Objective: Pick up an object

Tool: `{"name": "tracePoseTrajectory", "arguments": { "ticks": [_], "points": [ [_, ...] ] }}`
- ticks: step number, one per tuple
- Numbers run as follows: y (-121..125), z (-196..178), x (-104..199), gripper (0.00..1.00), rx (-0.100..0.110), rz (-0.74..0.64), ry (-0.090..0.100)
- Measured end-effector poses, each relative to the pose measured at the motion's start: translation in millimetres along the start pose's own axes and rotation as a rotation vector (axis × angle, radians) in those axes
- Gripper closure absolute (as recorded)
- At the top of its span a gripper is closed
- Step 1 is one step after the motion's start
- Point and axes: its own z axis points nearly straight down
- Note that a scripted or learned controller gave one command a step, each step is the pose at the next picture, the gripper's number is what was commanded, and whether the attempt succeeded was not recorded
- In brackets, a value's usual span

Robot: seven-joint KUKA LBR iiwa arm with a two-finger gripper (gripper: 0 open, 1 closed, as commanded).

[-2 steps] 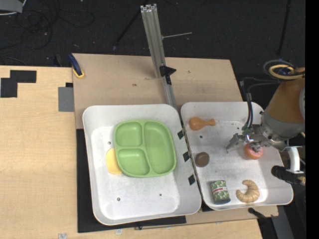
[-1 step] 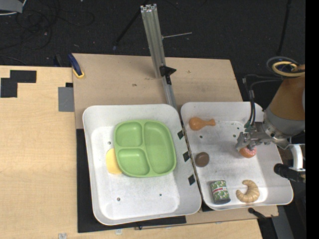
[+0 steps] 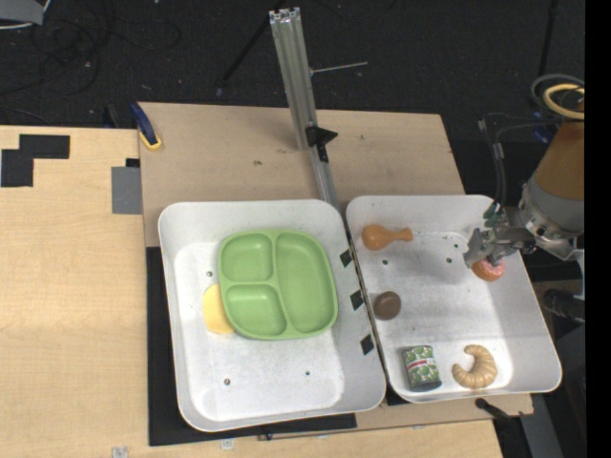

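My gripper hangs over the right side of the right bin, reaching in from the right. A small pink-red object sits directly under its tip, touching or nearly touching it. I cannot make out whether it is gripped or lying on the bin floor. Elsewhere in this bin are an orange drumstick-shaped toy at the back left, a brown round piece at the left, a green can and a tan croissant at the front.
The left bin holds a green divided plate with a yellow object poking out from under its left edge. A metal post rises behind the bins. Bare floor lies mid-right bin.
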Motion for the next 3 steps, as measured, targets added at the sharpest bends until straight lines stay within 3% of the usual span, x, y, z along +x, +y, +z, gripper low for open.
{"name": "tracePoseTrajectory", "arguments": {
  "ticks": [1,3],
  "points": [
    [0.7,-43.3,-0.7,1.00,0.000,0.000,0.000],
    [-34.6,-22.8,95.3,1.00,0.008,-0.002,0.003]
  ]
}}
